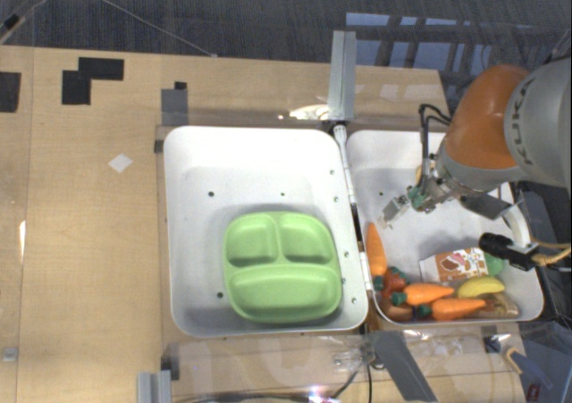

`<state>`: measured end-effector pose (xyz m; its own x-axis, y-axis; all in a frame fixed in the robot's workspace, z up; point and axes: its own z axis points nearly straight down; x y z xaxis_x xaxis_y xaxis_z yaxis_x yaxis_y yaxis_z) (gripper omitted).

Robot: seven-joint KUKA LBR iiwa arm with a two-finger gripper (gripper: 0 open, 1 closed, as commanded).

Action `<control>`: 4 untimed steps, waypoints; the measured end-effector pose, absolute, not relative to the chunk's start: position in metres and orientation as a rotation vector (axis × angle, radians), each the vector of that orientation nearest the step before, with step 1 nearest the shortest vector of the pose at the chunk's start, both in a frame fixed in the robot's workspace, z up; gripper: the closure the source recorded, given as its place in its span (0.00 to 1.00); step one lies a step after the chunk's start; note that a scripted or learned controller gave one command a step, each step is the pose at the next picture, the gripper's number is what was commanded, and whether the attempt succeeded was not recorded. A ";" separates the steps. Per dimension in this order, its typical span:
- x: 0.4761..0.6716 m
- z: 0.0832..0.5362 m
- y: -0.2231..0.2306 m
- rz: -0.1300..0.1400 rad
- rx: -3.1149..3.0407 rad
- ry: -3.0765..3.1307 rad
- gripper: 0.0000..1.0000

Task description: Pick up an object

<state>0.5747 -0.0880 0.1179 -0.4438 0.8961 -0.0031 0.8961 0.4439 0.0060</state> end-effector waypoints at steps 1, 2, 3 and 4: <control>0.534 0.120 -0.186 0.002 1.400 2.805 0.00; 0.523 0.095 -0.180 0.015 1.488 2.736 0.00; 0.600 0.091 -0.120 0.015 1.584 2.694 0.00; 0.648 0.090 -0.160 0.006 1.509 2.741 0.00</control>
<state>0.6482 -0.1598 0.0897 -0.5348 0.8449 -0.0098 0.8449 0.5349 0.0096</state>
